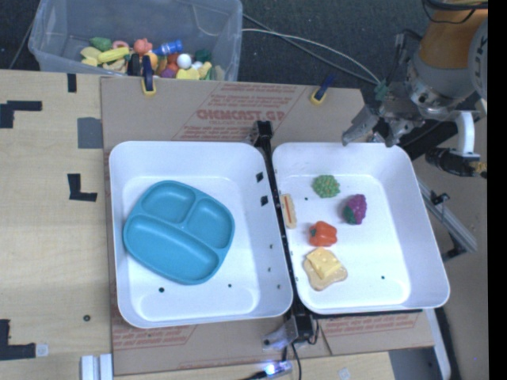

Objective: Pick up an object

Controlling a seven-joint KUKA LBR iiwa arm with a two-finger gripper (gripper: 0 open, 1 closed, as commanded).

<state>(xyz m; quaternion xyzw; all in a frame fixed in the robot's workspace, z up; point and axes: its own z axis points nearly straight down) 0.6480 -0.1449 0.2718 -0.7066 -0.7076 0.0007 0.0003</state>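
Nothing picked up yet: gripper hangs above the far rim of the right bin, nothing between its fingers; spread or pressed together, cannot tell. Candidates lie inside that bin: broccoli, grapes, red pepper, yellow piece, hot dog by its left wall. Descent, grasp and lift all remain.

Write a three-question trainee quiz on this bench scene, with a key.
1. True or false: the blue divided plate lies in the left bin.
2. Which item in the right bin lies nearest the divider? A) purple grapes B) hot dog C) red pepper
3. Fill in: the gripper hangs above the right bin's far ____ corner.

Key: 1 true; 2 B; 3 right.
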